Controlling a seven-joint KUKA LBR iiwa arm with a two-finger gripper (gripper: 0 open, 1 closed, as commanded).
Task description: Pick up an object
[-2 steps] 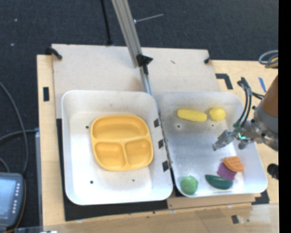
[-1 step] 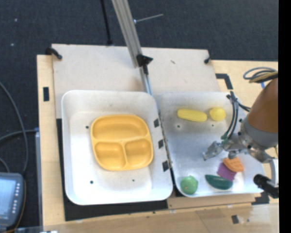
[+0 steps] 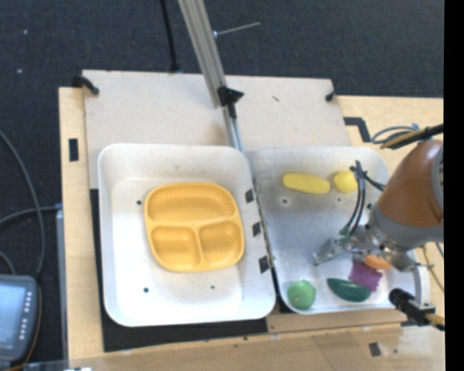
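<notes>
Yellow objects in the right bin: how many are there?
2. A long yellow piece lies near the far edge of the right bin, and a round yellow piece sits just right of it. The arm covers part of the bin, so another may be hidden.

Gripper (image 3: 361, 263) low over purple object (image 3: 364, 274)

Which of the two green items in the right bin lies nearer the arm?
The dark green, elongated one, beside the purple piece. The lighter, rounder green one sits farther left.
</notes>
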